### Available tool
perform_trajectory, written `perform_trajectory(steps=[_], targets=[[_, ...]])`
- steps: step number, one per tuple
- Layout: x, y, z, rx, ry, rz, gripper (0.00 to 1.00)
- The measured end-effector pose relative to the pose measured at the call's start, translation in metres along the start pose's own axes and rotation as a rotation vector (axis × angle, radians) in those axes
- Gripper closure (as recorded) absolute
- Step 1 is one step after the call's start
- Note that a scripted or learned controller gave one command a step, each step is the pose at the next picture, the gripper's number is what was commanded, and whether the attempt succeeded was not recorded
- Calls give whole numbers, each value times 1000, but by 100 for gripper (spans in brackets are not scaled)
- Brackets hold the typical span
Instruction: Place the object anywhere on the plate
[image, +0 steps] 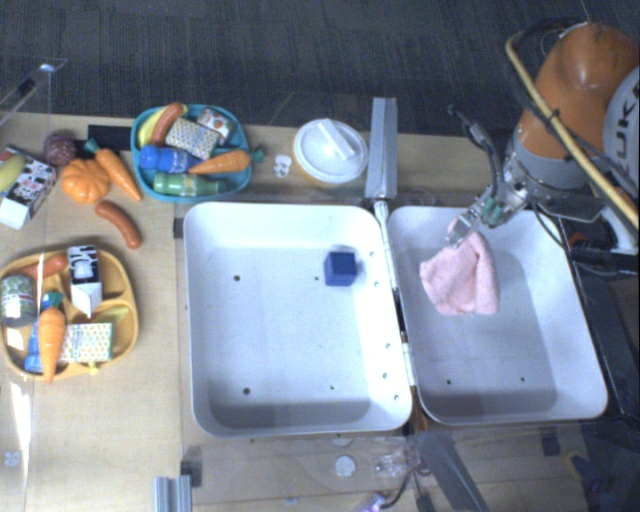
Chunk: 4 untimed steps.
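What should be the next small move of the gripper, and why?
Probably a short lift straight up, to test the hold. The gripper is at the top edge of the pink cloth in the right bin, and the cloth seems to hang from it, though the grip is unclear. The blue cube lies apart in the left bin.

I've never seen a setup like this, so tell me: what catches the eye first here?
Probably the pink cloth lying crumpled in the right white bin, with the gripper at its upper edge. Next, the small blue cube alone in the left white bin. Off to the left, bright toy food fills a blue bowl and a yellow tray on the bench.
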<state>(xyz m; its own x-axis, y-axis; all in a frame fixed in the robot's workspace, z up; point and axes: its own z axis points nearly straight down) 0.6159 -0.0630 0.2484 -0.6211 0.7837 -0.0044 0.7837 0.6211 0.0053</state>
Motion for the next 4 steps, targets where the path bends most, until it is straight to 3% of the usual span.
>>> perform_trajectory(steps=[1, 3, 4], targets=[[1, 2, 24, 2, 2, -3, 100], [76, 66, 10, -2, 1, -807, 100], [113, 103, 17, -3, 1, -899, 100]])
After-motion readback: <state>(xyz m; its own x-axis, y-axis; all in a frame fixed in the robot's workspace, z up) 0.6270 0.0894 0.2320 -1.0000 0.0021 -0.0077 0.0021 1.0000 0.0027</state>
